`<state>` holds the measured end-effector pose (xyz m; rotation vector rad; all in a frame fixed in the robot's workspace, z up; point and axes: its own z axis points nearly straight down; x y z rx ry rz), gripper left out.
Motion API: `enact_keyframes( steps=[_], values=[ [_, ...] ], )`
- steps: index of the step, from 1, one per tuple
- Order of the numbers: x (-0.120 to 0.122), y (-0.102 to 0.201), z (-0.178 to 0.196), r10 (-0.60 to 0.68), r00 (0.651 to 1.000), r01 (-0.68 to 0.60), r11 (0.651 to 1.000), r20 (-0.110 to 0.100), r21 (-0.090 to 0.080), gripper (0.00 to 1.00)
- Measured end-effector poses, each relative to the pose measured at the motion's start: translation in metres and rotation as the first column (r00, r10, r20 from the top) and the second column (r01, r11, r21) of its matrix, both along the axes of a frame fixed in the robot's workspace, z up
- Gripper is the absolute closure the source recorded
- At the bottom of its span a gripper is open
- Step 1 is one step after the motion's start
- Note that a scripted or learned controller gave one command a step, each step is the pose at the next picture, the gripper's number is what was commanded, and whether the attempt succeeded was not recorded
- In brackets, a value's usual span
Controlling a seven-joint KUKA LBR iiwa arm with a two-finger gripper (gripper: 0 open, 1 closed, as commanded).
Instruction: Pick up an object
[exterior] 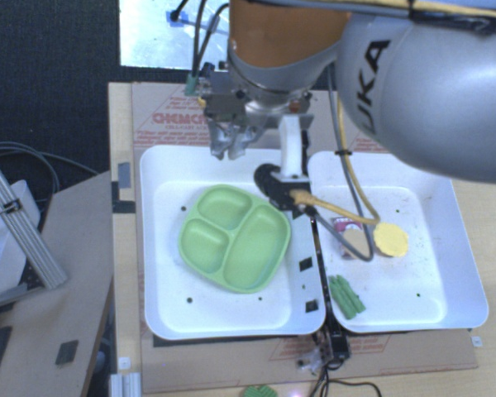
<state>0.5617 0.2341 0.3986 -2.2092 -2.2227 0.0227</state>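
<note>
Fingers (228, 143) hung over far edge of left bin (161, 304); open or shut cannot be told, nothing seen held. Green divided plate (234, 238) laid in left bin, nearer. Plate wide, flat: could be slipped off or missed.

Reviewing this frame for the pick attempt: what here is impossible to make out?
- Claw: small and in the wrist's shadow in the camera view, so open or shut cannot be told, nor whether it holds anything.
- Arm: cut off by the top and right edges.
- Right bin: its far corner is hidden by the arm.
- Pink item: half covered by a cable, unidentifiable.
- Green object: cut off by the bottom edge.
</note>
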Motion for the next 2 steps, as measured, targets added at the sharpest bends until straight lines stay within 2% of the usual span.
enact_keyframes(
  steps=[1, 2],
  values=[
    [-0.063, 0.001, 0.09, 0.002, 1.0, -0.002, 1.0, 0.022, 0.01, 1.0],
    [-0.047, -0.023, -0.159, -0.007, 1.0, 0.007, 1.0, 0.001, -0.002, 1.0]
  ],
)
